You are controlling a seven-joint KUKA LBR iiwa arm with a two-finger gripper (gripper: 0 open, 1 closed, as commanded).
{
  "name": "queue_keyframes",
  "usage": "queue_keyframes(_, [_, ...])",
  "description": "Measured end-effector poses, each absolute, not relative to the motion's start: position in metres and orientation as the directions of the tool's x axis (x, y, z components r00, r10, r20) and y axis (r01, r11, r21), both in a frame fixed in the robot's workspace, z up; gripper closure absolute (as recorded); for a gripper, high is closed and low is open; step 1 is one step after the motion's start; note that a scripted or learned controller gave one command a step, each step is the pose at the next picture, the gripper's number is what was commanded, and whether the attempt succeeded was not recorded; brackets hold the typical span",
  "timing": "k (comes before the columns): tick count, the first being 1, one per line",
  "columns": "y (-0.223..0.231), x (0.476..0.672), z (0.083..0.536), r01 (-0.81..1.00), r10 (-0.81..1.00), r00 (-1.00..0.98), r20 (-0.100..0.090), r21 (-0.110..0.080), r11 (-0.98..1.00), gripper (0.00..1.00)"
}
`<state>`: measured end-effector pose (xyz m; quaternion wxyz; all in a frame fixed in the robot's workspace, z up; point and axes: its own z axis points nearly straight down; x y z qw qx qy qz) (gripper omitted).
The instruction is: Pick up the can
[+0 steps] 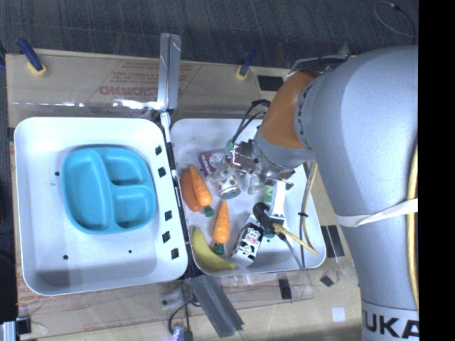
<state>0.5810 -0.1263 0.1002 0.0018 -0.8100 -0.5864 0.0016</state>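
I see the can (229, 186) lying near the middle of the right bin (186, 135), just right of centre in the frame, with the gripper (240, 168) directly over it, though I can't tell how its pincer is set. Left of the can lies a fat carrot (194, 188); a slimmer carrot (222, 222), a banana (207, 254) and a cow-patterned carton (248, 242) lie lower down. The left bin (35, 190) holds a blue divided tray (110, 188).

Small can (229, 186) lying tilted in the right bin (186, 135), beside carrots (195, 188)
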Motion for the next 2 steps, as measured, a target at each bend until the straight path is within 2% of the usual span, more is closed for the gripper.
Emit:
queue_keyframes(1, [-0.125, 0.581, 0.11, 0.952, 0.952, 0.306, 0.0, -0.008, -0.306, 1.0])
queue_keyframes(2, [-0.008, 0.637, 0.206, 0.951, 0.951, 0.308, 0.001, -0.003, -0.308, 1.0])
